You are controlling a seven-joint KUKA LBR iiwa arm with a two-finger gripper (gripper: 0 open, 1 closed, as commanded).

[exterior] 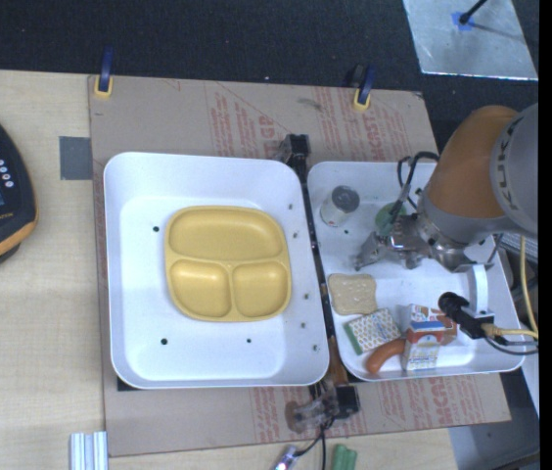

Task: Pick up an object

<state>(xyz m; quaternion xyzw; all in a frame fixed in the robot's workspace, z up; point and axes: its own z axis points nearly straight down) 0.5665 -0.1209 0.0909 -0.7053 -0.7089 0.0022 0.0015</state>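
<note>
Brown cardboard (256,116) covers the wooden bench, clamped at its far edge, and on it two shallow white bins sit side by side. Taking the right bin (327,179) as the landmark: the left bin (124,262) touches its left wall and holds a yellow divided plate (227,260).

Inside the right bin, a grey round cap (343,201) lies near the far wall, a tan cracker-like square (352,293) by the left wall, and a green-patterned card (369,331), an orange carrot-like piece (386,355) and a small printed box (423,346) crowd the near wall.

The gripper (374,253) is down mid-bin, over bare floor beside the cracker. Nothing visible sits between its fingers, and their spread is too blurred to judge. By my reading, no object is picked yet; choosing, closing and lifting all remain.
</note>
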